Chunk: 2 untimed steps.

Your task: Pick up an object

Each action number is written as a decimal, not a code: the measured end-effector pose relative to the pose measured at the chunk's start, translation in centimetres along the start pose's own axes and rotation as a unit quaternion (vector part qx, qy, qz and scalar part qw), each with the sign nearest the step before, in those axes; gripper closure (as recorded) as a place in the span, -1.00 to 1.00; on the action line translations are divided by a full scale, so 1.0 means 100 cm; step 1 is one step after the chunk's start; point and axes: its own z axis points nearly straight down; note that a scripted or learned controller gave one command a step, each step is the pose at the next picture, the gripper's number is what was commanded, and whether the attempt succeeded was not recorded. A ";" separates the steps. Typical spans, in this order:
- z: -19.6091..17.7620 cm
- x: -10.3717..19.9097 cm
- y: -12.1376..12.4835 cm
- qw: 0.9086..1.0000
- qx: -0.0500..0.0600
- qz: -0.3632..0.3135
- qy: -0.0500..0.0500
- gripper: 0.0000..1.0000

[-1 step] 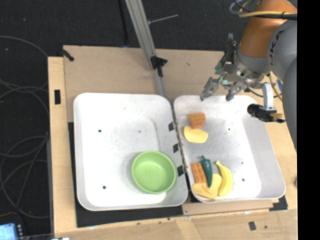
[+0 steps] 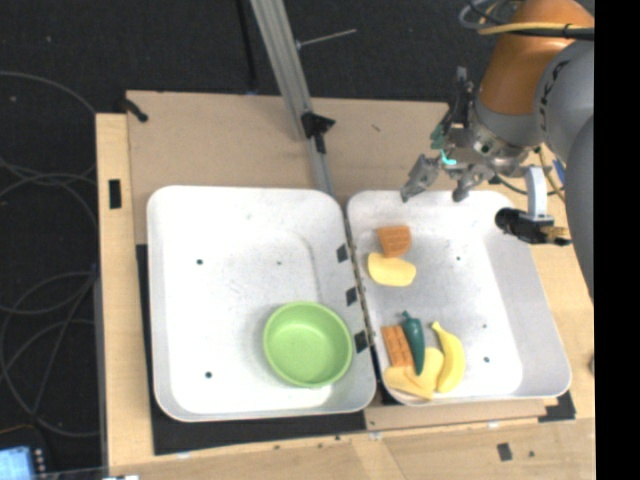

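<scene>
Gripper (image 2: 438, 186) is seen with fingers spread wide, nothing pinched between them, poised over the right bin (image 2: 500, 298) far rim, well apart from orange block (image 2: 394, 239).

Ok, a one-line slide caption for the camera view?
Open tool hovers over right white bin's far edge; round green plastic bowl sits in left white bin.

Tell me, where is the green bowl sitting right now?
The green bowl sits in the left bin, in its near right corner, by the divider between the two bins.
</scene>
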 end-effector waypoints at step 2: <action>0.085 0.002 0.006 1.000 0.001 -0.001 -0.001 -1.00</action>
